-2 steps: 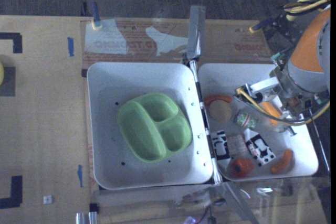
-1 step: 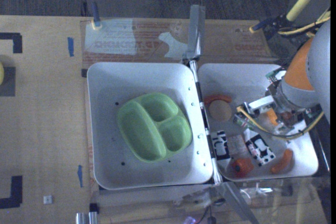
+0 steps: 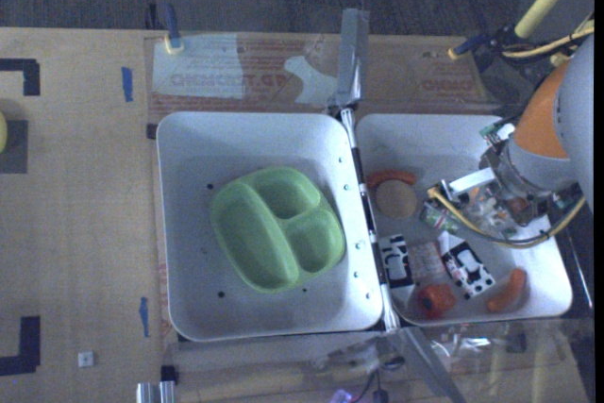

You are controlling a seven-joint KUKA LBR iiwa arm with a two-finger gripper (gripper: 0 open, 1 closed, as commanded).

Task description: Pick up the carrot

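The carrot point(image 3: 508, 290), a short orange piece, lies slantwise in the front right corner of the right bin point(image 3: 425, 132). My gripper point(image 3: 483, 203) hangs over the middle right of that bin, behind the carrot and apart from it. Cables and wrist parts crowd its tip. The grey arm with its orange band point(image 3: 547, 123) comes in from the right edge.
A red-orange round item point(image 3: 436, 299) and two black-and-white boxes point(image 3: 469, 267) point(image 3: 396, 260) lie left of the carrot. A tan ball point(image 3: 396, 199) and an orange curved piece point(image 3: 392, 176) sit near the divider. The left bin point(image 3: 189, 156) holds a green divided plate point(image 3: 278, 226).
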